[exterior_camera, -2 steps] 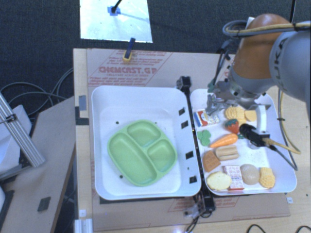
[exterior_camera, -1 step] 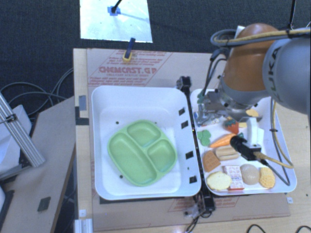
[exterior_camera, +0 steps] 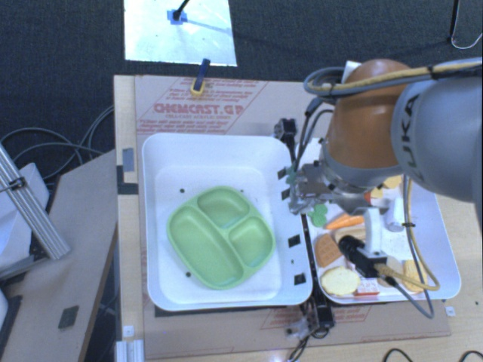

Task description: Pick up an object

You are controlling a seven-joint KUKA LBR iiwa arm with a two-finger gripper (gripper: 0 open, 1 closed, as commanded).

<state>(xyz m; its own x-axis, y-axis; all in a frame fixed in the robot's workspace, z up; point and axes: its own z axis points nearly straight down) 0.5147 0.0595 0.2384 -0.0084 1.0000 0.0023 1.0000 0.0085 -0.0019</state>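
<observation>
Orange carrot [exterior_camera: 346, 222] lies in the right bin [exterior_camera: 445, 266] just near of the gripper [exterior_camera: 317, 202], probably light, stiff and slick, best pinched across its thick middle, though I cannot tell the gripper's state.
</observation>
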